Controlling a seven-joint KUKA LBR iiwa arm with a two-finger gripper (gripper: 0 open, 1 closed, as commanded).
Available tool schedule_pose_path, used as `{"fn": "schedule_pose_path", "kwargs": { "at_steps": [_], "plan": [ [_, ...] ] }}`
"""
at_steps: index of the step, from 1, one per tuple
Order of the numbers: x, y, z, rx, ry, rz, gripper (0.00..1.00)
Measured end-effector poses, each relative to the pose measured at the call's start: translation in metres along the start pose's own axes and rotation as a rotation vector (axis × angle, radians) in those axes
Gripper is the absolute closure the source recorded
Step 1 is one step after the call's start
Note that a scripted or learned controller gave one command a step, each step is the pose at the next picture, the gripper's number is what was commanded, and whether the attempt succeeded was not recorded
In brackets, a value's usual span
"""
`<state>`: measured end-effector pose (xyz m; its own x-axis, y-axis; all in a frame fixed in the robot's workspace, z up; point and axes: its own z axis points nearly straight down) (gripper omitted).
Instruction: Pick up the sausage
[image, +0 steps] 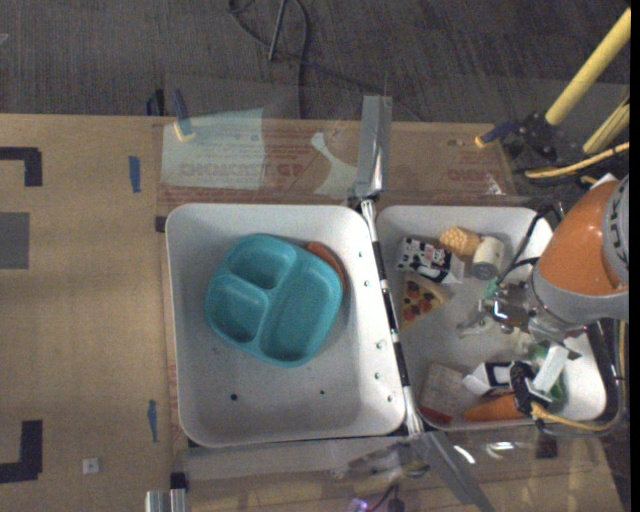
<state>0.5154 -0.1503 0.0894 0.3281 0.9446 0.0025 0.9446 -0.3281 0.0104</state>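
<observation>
On tan bench, left bin and right bin, dark carpet beyond; state of jaws unclear.

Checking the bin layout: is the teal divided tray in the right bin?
No, the teal tray lies in the left bin, partly covering a reddish item.

A teal divided tray is lying in the left bin, partly covering a reddish sausage. The gripper is hovering over the right bin's clutter.
</observation>
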Motion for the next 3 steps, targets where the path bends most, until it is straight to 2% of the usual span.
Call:
{"fn": "schedule_pose_path", "kwargs": {
  "at_steps": [1, 2, 3],
  "plan": [
    [-0.003, -0.002, -0.021, 0.009, -0.002, -0.187, 0.0],
    [0.038, 0.06, 0.001, 0.004, -0.005, 0.085, 0.0],
    [-0.038, 0.005, 0.0, 0.005, -0.003, 0.323, 0.0]
  ]
}}
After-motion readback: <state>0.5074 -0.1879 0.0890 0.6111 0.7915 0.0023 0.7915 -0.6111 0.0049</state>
